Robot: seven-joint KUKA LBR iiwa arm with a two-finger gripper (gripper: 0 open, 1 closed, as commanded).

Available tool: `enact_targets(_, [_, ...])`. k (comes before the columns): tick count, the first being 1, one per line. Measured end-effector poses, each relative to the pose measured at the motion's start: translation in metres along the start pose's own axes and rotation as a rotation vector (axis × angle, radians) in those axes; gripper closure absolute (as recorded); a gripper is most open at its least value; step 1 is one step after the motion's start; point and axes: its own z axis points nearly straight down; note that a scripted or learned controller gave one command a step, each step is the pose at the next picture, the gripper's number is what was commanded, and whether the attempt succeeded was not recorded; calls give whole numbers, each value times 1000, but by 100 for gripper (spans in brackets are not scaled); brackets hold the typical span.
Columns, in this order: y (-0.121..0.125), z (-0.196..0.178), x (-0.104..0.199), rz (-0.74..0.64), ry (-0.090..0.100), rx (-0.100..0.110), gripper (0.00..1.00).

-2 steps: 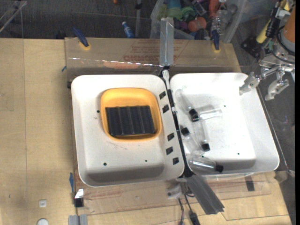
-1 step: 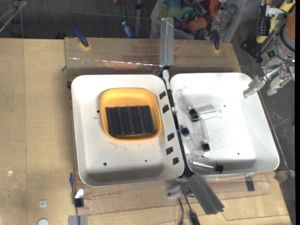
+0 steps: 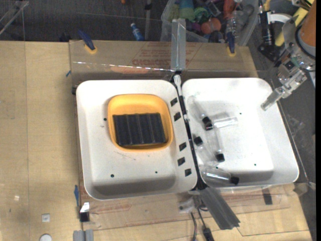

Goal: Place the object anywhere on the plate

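The pincer is seen above the far right rim of the right bin, and nothing is seen held in it; whether it is released or clenched cannot be told. Just below and left of it, a few clear tubes with black caps are scattered on the bin floor. Well to its left, past the divider, the left bin carries the yellow plate, and a dark ribbed block lies flat inside it. If that block is the object, the placing step is judged done and only a clear retreat is called for. The bins are borne by a pale wooden counter. Behind the pincer, a crate of coloured toys is stored.
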Motion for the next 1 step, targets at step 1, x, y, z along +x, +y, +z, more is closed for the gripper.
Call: enact_targets(1, [-5,9,-15,-260,-2,-3,0])
